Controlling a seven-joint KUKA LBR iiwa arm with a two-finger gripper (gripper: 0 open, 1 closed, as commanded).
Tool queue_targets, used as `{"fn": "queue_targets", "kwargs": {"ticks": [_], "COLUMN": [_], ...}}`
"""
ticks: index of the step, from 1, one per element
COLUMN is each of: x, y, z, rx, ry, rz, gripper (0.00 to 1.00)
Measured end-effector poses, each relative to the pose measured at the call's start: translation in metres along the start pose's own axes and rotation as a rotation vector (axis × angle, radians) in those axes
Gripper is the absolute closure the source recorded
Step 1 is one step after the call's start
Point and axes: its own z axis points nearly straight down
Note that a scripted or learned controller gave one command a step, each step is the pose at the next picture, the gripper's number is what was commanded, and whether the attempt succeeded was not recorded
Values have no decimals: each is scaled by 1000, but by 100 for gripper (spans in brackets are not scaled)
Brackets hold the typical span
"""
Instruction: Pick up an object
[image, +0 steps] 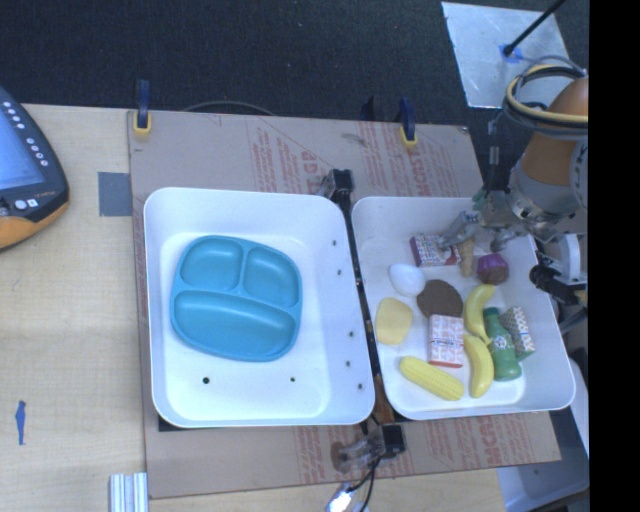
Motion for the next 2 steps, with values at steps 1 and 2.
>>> {"fn": "queue_targets", "kwargs": {"ticks": [1,2], "x": [51,97], "y": [-95,-78], "z": [-52,6], "rx": [9,4], "ry": [4,-1], "rz": [4,-1], "gripper": [0,0]}}
